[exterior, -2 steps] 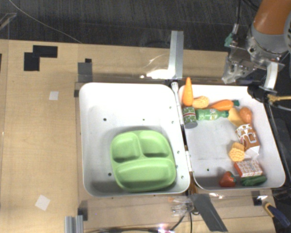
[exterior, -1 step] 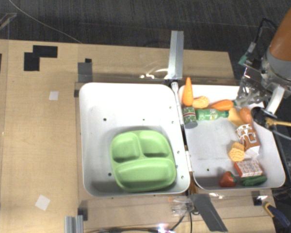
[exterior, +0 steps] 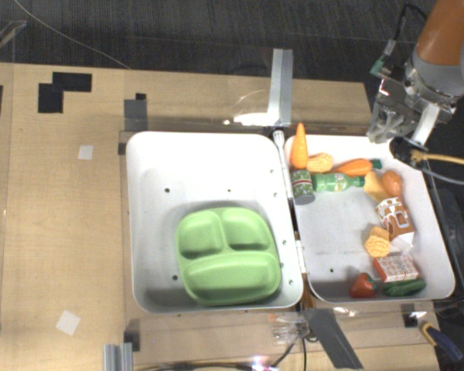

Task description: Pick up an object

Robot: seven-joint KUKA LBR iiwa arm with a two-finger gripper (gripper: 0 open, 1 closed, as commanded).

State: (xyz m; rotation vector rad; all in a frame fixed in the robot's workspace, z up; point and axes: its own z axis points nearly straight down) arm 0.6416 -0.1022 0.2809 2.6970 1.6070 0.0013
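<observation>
a matt green plastic tray (exterior: 228, 255) lies in a smooth white plastic bin (exterior: 151, 176) on a pale wooden bench (exterior: 54, 222).

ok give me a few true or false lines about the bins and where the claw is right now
1. The green tray lies in the left bin. True.
2. The claw is down among the toys in the right bin. False: it hangs at that bin's far right corner, above the rim.
3. A green bottle lies on its side in the right bin. True.
4. The red strawberry sits in the left bin. False: it is near the right bin's front edge.
</observation>
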